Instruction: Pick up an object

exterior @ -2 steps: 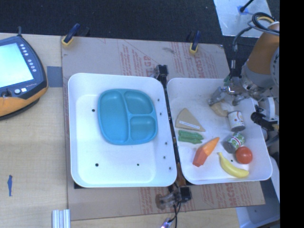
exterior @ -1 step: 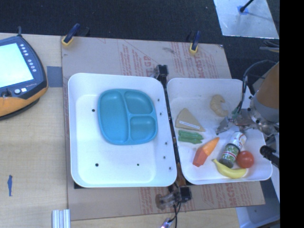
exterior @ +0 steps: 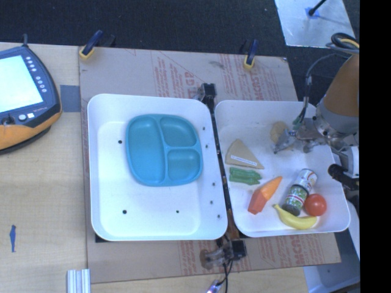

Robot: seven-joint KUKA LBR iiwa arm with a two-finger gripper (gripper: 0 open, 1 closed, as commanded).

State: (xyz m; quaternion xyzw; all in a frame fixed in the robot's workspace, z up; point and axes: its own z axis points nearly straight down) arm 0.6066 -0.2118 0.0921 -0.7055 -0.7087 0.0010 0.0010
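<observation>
My gripper (exterior: 287, 142) hangs low over the upper right part of the right bin (exterior: 244, 112), with the grey arm and its orange band (exterior: 345, 87) behind it. A small tan round piece (exterior: 279, 129) lies just beside the gripper's tip; whether they touch is unclear. Below them lie a tan sandwich wedge (exterior: 244, 155), a green pod (exterior: 244, 176), an orange carrot (exterior: 264, 194), a small dark bottle (exterior: 298, 192), a red tomato (exterior: 315, 204) and a yellow banana (exterior: 296, 220). None of these sits in the gripper.
The left bin (exterior: 104, 182) holds a blue divided plate (exterior: 164, 149). A teach pendant with a screen (exterior: 21, 96) rests at the bench's far left. Clamps (exterior: 91, 44) (exterior: 248, 52) hold the board's back edge. The bins' shared rim (exterior: 215, 163) runs down the middle.
</observation>
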